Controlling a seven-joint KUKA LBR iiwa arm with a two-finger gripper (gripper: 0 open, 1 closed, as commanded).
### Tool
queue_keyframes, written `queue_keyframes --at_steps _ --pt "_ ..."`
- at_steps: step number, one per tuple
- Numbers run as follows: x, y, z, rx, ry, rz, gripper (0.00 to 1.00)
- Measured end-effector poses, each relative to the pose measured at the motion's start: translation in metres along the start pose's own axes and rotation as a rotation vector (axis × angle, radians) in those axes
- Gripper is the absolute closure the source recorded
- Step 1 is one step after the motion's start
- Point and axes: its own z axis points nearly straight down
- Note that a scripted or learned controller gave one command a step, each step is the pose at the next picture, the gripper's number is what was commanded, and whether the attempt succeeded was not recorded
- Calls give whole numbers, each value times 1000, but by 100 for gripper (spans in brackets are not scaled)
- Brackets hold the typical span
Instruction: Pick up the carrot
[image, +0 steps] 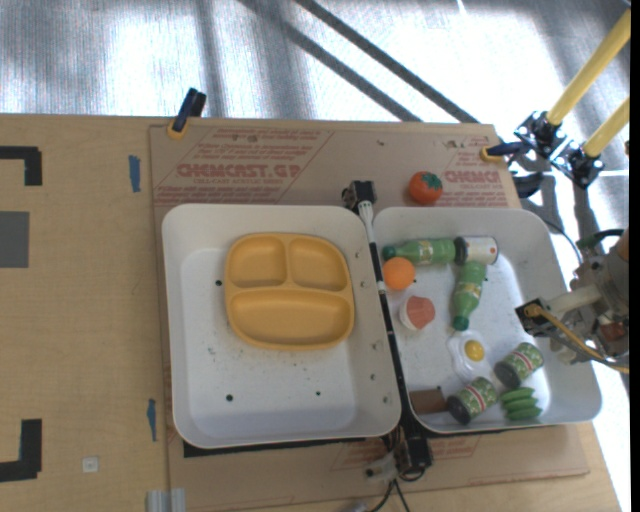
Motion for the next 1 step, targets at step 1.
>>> queue_keyframes --at_steps 1 --pt "9 43 -6 -3 2 0 100"
